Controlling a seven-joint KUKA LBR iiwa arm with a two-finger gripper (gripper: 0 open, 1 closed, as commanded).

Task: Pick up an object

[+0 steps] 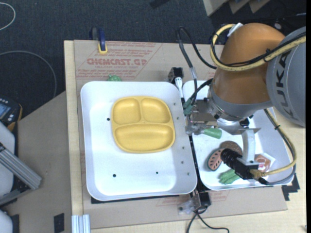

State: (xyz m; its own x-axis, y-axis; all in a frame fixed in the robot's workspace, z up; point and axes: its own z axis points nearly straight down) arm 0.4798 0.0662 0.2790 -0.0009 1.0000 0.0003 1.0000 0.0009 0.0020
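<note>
Reaching in from the right, the arm (243, 57) hangs over the right bin (274, 140) and covers most of its far half. Its hand (201, 123) is low, at the left side of this bin, close to the wall between the two bins. Whether the hand is released or clenched I cannot tell, and I see no object grasped in it.

Just beside the hand, on its near side, lies a green stick-shaped object (212, 132) on the bin floor. Nearer to the camera a brown oval object (215, 159) lies flat, and a green lumpy object (227, 177) lies at the near rim of the same bin. A small red and white object (263, 162) is more to the right; it is too small to tell what it is.

The left bin (136, 178) carries a yellow plate (143, 124) with three compartments, two small ones at the far side and one wide one at the near side. The plate lies in the far half of the bin, well apart from the hand.

Both bins stand on a brown tabletop (121, 57) with red print. A blue and yellow clamp (101, 40) sits on its far edge.
</note>
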